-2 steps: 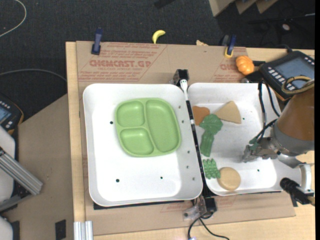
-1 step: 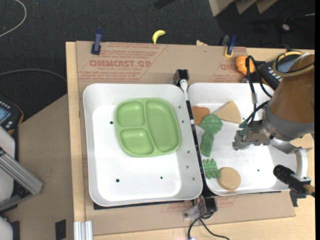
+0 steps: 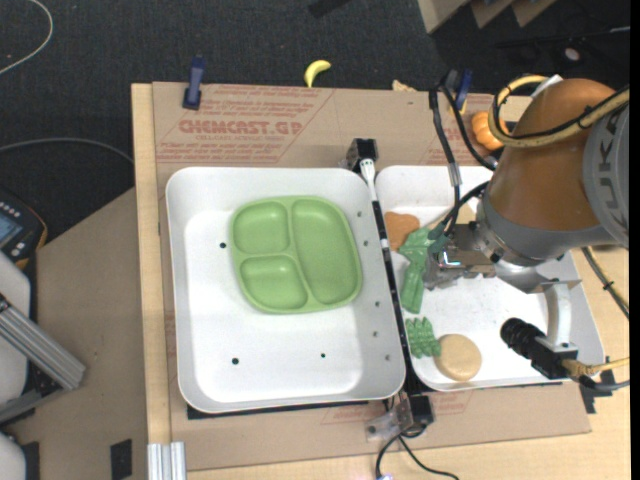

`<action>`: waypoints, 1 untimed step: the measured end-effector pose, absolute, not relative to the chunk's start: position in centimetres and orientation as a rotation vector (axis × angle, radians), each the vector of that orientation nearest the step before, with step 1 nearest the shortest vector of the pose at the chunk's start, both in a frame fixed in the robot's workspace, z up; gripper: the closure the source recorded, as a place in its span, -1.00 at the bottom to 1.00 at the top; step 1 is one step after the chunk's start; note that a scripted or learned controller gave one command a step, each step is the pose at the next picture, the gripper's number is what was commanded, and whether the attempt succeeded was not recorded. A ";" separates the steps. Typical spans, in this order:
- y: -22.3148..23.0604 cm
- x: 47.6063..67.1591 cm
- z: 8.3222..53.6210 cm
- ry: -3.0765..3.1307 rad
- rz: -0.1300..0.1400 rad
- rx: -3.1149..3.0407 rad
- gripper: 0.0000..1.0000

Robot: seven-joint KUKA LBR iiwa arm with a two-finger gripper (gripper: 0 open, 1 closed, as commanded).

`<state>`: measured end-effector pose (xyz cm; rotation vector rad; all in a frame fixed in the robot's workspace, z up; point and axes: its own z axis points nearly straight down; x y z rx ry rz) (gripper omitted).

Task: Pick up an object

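Near edge, right white shallow bin point(image 3: 520, 373), 6 o'clock: tan round puck-like object point(image 3: 460, 356), looks light, rigid, smooth; take across its width. Touching at its 10 o'clock: small green ridged plastic piece point(image 3: 421, 338), light, ribs give grip.

Mid-bin, left wall: long green moulded plastic toy point(image 3: 414, 268), stiff, light, irregular; likely target.

Claw point(image 3: 447, 260) at toy's 3 o'clock, touching or just beside; cannot tell finger state. Nothing visibly held.

Further, 12 o'clock: orange rounded object point(image 3: 399, 228), partly hidden.

Left bin point(image 3: 200, 298): pale green divided plastic tray point(image 3: 296, 254), flat, awkward to pinch.
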<state>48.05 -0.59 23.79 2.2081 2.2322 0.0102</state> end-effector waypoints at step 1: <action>7.2 48.1 35.9 2.230 0.023 2.203 1.00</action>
